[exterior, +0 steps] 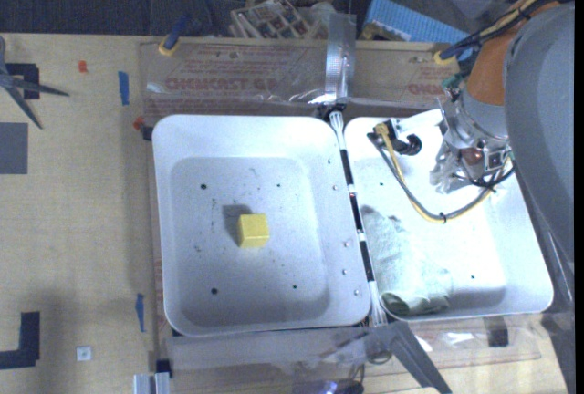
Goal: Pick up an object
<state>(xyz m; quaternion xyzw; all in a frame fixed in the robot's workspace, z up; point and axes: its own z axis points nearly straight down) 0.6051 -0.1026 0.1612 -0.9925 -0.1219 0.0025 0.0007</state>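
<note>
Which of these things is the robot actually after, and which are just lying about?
For the job:
yellow block
gripper
left bin
right bin

Lying about:
rolled cloth
blue box
orange clamp

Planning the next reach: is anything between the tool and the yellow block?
Yes. The tool is over the right bin, and the yellow block lies in the left bin. The bins' adjoining rims lie between them, low.
</note>
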